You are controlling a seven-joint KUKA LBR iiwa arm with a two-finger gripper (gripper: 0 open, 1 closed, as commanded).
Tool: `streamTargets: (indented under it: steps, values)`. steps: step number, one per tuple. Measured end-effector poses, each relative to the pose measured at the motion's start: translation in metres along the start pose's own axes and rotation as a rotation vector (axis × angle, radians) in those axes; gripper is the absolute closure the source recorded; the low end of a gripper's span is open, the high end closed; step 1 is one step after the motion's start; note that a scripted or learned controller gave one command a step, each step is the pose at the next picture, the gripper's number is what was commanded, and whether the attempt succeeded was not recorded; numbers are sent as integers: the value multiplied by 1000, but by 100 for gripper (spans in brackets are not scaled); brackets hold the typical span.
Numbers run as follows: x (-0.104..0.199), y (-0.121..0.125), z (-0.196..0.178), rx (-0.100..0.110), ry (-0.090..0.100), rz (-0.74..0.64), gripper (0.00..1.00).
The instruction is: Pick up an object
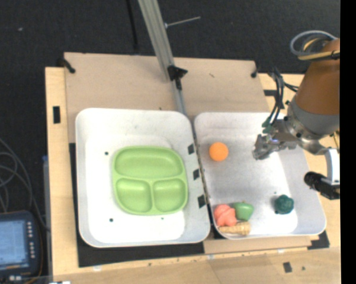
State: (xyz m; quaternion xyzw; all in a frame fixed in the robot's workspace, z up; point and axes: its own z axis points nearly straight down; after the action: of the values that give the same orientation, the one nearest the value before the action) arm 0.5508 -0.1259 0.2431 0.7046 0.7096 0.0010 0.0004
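In the right bin [296, 223] an orange ball [218, 151] lies near the left wall. A dark green lump [284, 204] sits toward the right front. At the front left corner a pink piece [224, 214], a green piece [244, 209] and a tan piece [240, 229] crowd together. My gripper [264, 148] hangs over the middle of the right bin, to the right of the orange ball and apart from it. Nothing shows between its fingers.
The left bin [95, 135] holds a light green divided plate [149, 178]. A metal pole [160, 37] slants up from between the bins at the back. A small screen [9, 241] stands off the bench at the lower left.
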Motion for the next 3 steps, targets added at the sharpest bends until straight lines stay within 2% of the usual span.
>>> streamTargets:
  steps: [2, 3]
  values:
    - [106, 4, 17, 2, 1, 0, 100]
    - [165, 12, 6, 0, 1, -3, 100]
